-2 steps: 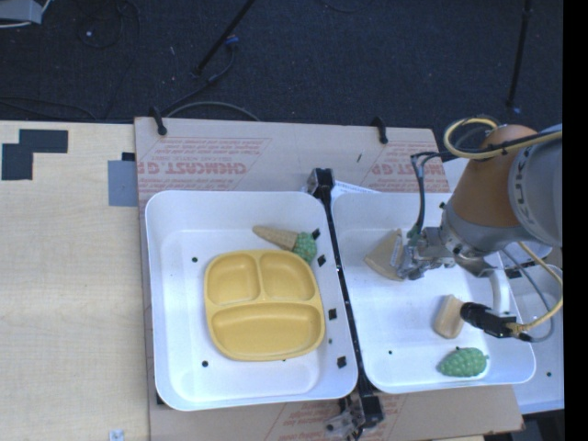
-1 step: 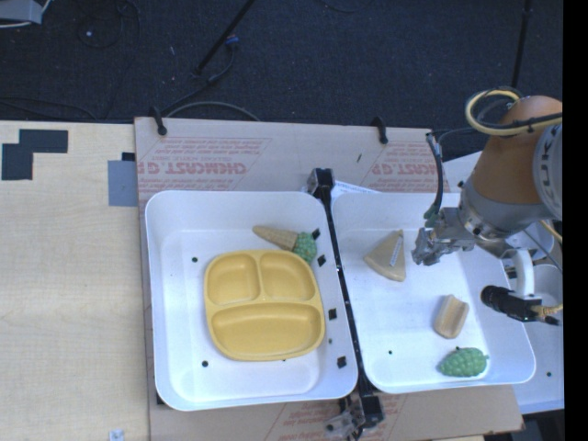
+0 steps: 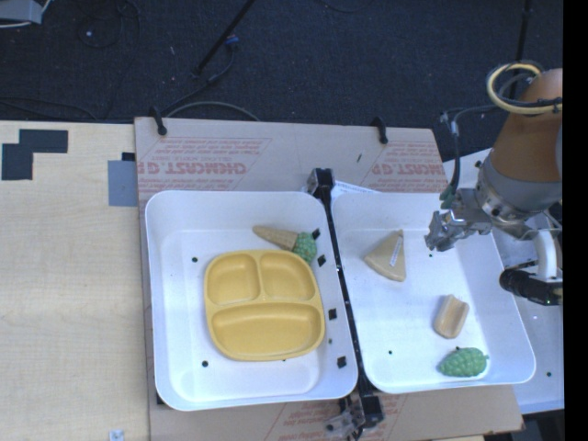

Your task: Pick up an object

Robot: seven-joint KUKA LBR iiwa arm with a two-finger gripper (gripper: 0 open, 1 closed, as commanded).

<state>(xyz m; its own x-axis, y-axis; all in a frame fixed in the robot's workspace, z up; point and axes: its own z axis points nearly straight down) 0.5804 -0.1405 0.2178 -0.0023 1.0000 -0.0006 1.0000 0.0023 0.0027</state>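
Over on the right bin [image 3: 514, 361], my end effector [image 3: 441, 235] is hanging above the upper right part, close to the far rim. Honestly I can't tell from this angle whether it's released or clenched, it's just a dark metal lump from up here. Nothing visible in it as far as I can see.

Stuff in that right bin: a pale wedge [image 3: 388, 256] that looks like a cheese slice sits just to the left of my end effector, apart from it. Further toward the near side there's a small tan block [image 3: 450, 317], and near the front rim a green bumpy cluster [image 3: 462, 363], looks like toy grapes or broccoli.

Left bin [image 3: 170, 338] has a yellow divided plate [image 3: 265, 302] with three sections taking up most of the middle. Right behind it, touching or nearly touching its far edge, lies a cone [image 3: 287, 239] with a green top, tip pointing left.

Both bins sit side by side on a cardboard sheet [image 3: 220, 159] on the worktop [image 3: 64, 292].
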